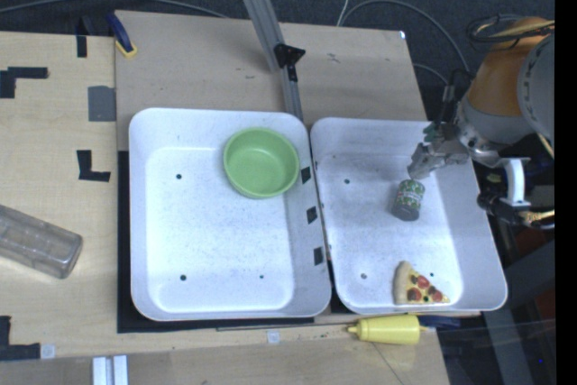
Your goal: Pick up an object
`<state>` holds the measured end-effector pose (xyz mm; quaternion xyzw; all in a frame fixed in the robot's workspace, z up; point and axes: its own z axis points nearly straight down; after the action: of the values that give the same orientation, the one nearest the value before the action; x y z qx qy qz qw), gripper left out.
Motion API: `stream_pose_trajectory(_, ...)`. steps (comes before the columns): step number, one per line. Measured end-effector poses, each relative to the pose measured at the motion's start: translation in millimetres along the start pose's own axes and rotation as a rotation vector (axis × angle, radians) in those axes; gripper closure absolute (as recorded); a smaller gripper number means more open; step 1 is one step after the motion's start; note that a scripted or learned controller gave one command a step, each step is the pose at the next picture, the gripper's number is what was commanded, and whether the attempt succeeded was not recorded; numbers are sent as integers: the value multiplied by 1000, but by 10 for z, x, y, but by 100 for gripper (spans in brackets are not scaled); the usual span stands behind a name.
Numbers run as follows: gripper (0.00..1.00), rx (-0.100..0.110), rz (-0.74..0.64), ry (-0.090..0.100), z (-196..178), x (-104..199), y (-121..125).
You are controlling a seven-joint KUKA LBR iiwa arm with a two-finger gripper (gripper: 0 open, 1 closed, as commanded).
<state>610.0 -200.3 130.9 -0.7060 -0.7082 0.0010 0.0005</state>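
In the right bin a small grey-green can-like object lies near the middle. A toy pizza slice rests near that bin's front edge. A green bowl sits in the left bin at its far right corner. My gripper hangs over the right bin's far right part, just above and to the right of the can-like object, with nothing seen between its fingers.
A yellow bottle-like object lies on the bench just in front of the right bin. A clear plastic container lies on the bench at the far left. A grey pole slants down to the bins' shared far edge.
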Motion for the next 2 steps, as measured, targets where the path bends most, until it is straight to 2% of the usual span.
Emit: stream_pose_trajectory(2, 100, -7, 1, -1, -1170, -78, 35)
